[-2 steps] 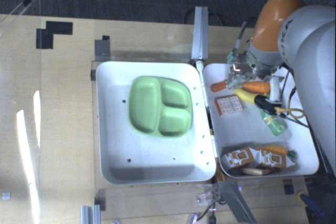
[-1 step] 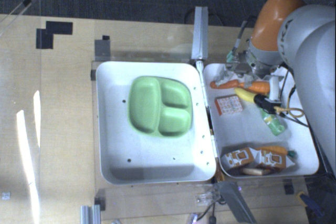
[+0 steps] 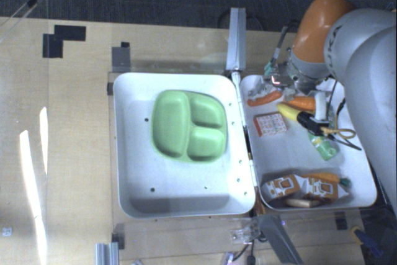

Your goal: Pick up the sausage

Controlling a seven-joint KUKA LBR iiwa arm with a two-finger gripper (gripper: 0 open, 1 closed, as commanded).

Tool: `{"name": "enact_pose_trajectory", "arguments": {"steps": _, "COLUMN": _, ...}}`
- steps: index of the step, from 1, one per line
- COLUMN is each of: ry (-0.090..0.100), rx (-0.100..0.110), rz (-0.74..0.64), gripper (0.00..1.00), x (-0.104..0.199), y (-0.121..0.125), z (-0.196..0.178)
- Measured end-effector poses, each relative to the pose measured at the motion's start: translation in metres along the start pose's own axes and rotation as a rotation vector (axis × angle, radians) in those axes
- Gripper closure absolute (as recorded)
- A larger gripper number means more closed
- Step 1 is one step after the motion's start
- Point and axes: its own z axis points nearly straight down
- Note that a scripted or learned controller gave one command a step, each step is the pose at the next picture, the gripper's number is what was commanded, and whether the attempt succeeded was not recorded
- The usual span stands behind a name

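Observation:
A brown, sausage-like piece lies at the front edge of the right bin, partly tucked under an orange-and-white packet. A reddish-orange elongated item lies at the bin's back left; I cannot tell which of the two is the sausage. My gripper hangs over the bin's back edge, just above and to the right of the reddish item. Nothing can be seen in its grasp.
The right bin also holds an orange carrot, a yellow banana, a red patterned card and a green bottle. A green sectioned plate sits in the left bin. The arm covers the right bin's back right.

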Motion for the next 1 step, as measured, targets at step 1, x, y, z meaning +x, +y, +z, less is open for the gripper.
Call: {"name": "enact_pose_trajectory", "arguments": {"steps": 1, "ry": 0.009, "rx": 0.006, "rz": -0.19, "gripper": 0.0, "x": -0.0168, "y": -0.0003, "z": -0.0002}}
